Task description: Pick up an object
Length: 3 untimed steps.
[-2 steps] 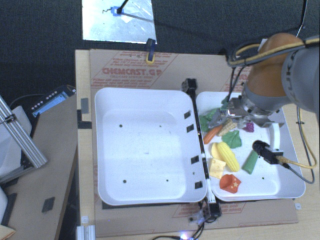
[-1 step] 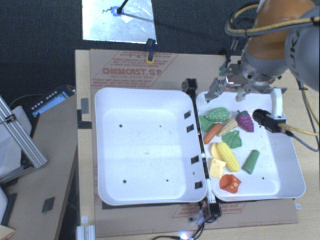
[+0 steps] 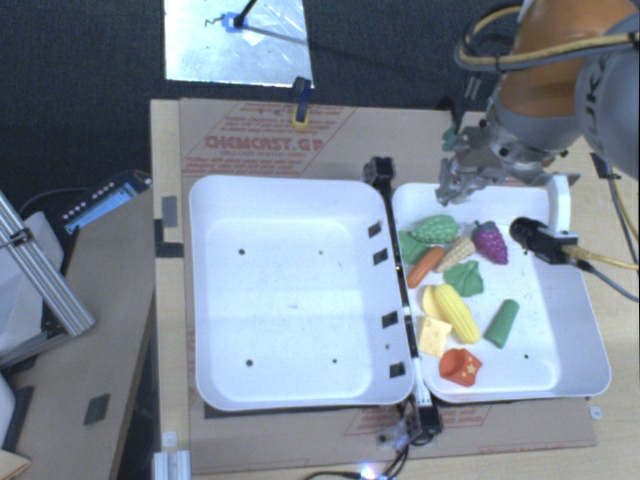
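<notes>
Camera view: bench from above, two white bins side by side, arm in from the right.
Near edge: cardboard sheet (image 3: pixel 300 438) under both bins; small clips and wires at the front between the bins.
Left bin (image 3: pixel 215 268): white, shallow, a few dark dots on its floor.
Right bin (image 3: pixel 580 358): white, toy food gathered in its left half.
Tomato (image 3: pixel 461 366): red, nearest piece, by the front wall.
Cheese (image 3: pixel 434 336): pale yellow wedge, just behind the tomato, touching the corn.
Corn (image 3: pixel 452 311): yellow cob, lying slantwise, mid-bin.
Cucumber (image 3: pixel 501 322): green stub, right of the corn, apart from it.
Lettuce (image 3: pixel 465 278): green leaf, behind the corn.
Carrot (image 3: pixel 425 265): orange, beside the divider.
Grapes (image 3: pixel 490 241): purple bunch, farther back, right of the pile.
Green pod (image 3: pixel 434 230): farthest of the pile.
Gripper (image 3: pixel 455 190): above the bin's far left corner, just behind the green pod; nothing seen between its fingers.
Claw state: cannot tell, tips too blurred.
Arm (image 3: pixel 560 58): grey, orange band, yellow cables.
Far: shiny metal plate (image 3: pixel 235 28) on dark floor.
</notes>
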Motion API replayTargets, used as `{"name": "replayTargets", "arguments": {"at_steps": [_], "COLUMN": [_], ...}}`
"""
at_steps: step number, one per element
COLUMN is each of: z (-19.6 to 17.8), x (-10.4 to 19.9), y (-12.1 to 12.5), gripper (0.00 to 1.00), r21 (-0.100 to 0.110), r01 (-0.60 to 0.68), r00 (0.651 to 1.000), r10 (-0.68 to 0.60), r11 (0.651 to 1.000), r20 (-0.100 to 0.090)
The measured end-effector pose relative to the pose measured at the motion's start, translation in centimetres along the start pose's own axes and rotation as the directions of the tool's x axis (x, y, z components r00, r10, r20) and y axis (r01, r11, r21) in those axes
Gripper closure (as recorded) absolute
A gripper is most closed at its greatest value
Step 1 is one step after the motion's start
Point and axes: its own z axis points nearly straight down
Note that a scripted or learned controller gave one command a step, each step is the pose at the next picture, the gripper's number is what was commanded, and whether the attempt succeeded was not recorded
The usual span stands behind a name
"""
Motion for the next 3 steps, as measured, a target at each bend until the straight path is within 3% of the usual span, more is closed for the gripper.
{"name": "replayTargets", "arguments": {"at_steps": [1,2,3], "z": [-12.8,-11.3,-16.0], "x": [3.6,8.5,17.3], "y": [2.9,6.3,6.3], "gripper": [1.00,1.00,1.00], "r21": [-0.013,0.002,-0.001], "r01": [0.000,0.000,0.003], "r00": [1.000,1.000,1.000], "r10": [0.000,0.000,-0.003], "r11": [1.000,1.000,1.000], "r20": [-0.002,-0.001,-0.004]}}
